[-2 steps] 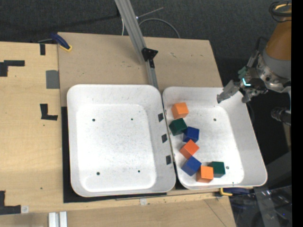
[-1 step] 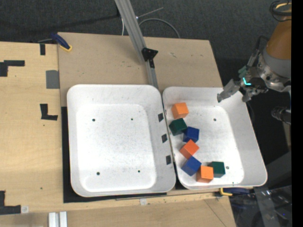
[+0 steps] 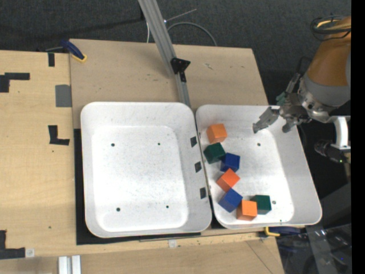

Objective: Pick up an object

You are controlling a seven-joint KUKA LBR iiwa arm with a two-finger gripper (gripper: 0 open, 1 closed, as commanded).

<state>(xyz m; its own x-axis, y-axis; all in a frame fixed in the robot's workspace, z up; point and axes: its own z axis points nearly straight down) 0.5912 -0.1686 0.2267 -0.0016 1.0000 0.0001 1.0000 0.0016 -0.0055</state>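
Lying corner-up, orange cube (image 3: 217,133), open claw (image 3: 274,123) well apart, right bin (image 3: 296,170)

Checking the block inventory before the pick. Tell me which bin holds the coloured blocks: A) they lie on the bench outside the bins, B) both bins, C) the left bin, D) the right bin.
D: all the blocks, orange, green and blue among them, lie in the right bin, along its left side.
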